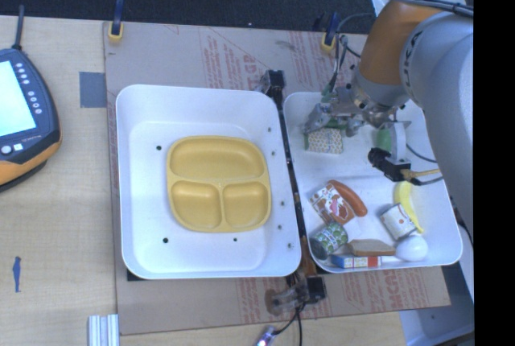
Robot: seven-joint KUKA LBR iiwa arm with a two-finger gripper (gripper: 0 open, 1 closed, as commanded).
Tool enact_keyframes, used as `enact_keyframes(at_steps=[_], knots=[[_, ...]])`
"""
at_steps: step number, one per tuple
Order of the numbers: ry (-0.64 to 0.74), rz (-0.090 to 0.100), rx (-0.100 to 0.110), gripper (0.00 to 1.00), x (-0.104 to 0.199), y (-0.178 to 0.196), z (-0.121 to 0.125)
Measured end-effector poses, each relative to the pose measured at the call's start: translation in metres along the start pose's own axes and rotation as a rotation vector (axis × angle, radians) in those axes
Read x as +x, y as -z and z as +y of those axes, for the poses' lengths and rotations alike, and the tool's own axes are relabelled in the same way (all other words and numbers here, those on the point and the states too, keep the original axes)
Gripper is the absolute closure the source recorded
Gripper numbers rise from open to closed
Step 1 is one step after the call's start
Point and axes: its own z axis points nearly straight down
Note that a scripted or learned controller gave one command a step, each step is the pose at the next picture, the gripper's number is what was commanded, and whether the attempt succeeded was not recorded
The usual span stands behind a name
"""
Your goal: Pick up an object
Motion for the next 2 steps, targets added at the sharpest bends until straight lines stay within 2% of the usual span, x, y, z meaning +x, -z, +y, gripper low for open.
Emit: enact_keyframes(at_steps=[2], knots=[[0.000,0.001,0.005,0.00,-0.0049,-0.0036,-0.0020]])
